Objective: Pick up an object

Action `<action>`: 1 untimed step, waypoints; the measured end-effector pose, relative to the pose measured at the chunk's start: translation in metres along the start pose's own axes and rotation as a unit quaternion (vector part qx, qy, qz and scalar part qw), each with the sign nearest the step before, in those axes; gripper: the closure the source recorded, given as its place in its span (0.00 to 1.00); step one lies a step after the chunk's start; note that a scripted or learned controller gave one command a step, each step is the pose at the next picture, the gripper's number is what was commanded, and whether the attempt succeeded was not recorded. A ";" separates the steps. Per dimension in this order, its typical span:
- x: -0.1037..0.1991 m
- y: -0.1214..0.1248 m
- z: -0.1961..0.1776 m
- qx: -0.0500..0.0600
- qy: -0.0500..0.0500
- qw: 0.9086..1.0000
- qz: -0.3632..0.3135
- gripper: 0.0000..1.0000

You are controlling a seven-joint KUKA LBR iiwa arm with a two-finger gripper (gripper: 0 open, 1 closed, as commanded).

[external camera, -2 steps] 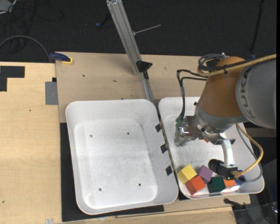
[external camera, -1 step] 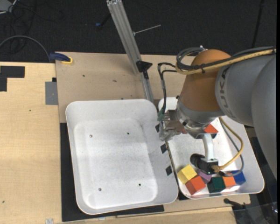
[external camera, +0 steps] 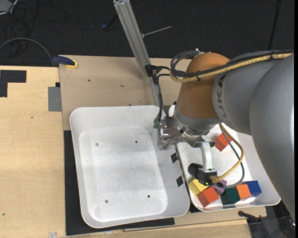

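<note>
The blocks crowd the right bin's six-o'clock wall, touching. A grab there may only wedge or scatter them. The jaws sit hidden under the wrist — open or closed, I cannot tell.

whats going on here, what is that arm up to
A grey KUKA arm reaches in from the right and hangs low over the right bin, set on picking up an object. A cluster of coloured blocks lies at that bin's near end, and a lone orange block sits farther back, close under the wrist. The arm's bulk covers much of that bin, so I cannot tell whether anything has been grasped. The left bin sits alongside.
</note>
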State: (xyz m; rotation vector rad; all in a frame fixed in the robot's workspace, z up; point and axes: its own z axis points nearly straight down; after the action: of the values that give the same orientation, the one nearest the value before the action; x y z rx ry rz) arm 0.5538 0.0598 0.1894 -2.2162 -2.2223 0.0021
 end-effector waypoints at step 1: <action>-0.002 0.000 0.000 0.000 -0.001 1.000 0.002 0.00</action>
State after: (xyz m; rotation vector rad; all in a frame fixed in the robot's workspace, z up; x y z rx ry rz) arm 0.5537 0.0578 0.1897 -2.2226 -2.2179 0.0034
